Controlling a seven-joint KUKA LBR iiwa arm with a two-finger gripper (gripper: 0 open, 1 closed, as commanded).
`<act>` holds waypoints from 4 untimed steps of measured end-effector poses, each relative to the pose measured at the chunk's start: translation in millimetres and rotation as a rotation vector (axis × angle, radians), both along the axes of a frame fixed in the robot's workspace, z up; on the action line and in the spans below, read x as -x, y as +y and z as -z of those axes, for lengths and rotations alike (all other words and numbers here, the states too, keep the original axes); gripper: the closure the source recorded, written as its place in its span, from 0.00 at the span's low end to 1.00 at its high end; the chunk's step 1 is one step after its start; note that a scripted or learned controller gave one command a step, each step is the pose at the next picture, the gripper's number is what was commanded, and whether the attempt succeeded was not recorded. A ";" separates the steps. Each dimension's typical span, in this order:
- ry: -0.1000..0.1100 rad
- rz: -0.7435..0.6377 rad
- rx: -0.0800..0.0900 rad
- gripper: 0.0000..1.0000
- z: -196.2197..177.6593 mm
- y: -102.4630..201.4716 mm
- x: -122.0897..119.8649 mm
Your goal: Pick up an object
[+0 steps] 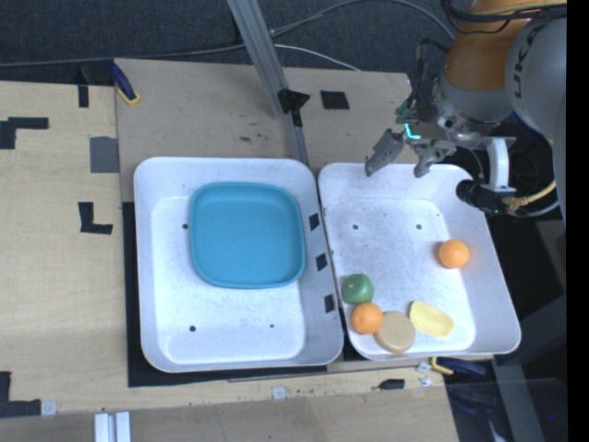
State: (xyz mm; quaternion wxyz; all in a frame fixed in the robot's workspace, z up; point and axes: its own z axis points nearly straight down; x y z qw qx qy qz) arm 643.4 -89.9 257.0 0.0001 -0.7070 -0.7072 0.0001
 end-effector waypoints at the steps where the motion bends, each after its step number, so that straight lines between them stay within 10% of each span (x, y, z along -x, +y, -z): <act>1: 0.000 0.000 0.000 0.00 0.1 0.0 0.0; 4: 0.005 0.000 0.000 0.00 141.2 -10.0 1.2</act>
